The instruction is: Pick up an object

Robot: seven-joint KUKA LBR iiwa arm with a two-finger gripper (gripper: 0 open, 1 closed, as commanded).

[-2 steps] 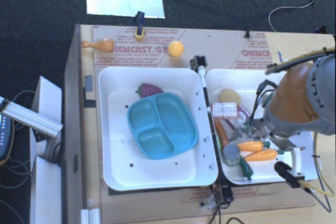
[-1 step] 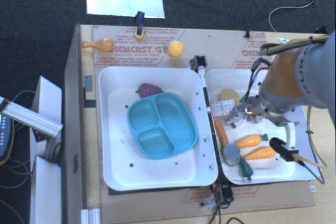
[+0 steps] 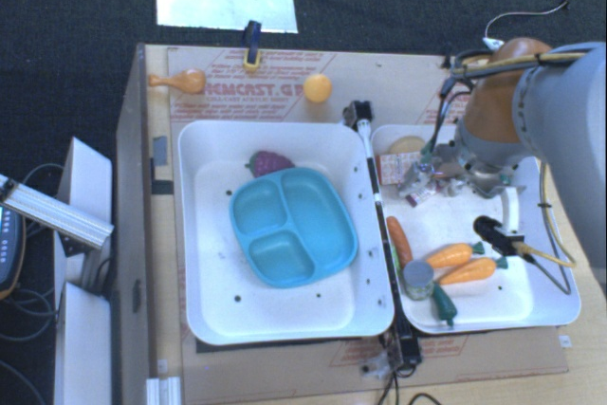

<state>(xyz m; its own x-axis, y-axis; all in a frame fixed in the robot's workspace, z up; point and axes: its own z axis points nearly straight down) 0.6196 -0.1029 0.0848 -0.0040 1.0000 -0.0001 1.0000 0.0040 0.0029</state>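
My gripper (image 3: 424, 181) is low in the back left part of the right bin (image 3: 550, 303), next to a small red and white box (image 3: 391, 169). Behind the box lies a beige round thing (image 3: 408, 145). In front of the gripper are two carrots (image 3: 453, 254) (image 3: 471, 272) side by side, an orange stick-shaped piece (image 3: 398, 240), a small can (image 3: 417, 278) and a green piece (image 3: 443, 303). I cannot see anything between the gripper's tips.
In the left bin (image 3: 213, 299) are a blue divided plate (image 3: 292, 226) and a purple piece (image 3: 270, 163) behind it. Behind the bins, an orange ball (image 3: 317, 88) and an orange pin-shaped toy (image 3: 180, 82) lie on the cardboard.
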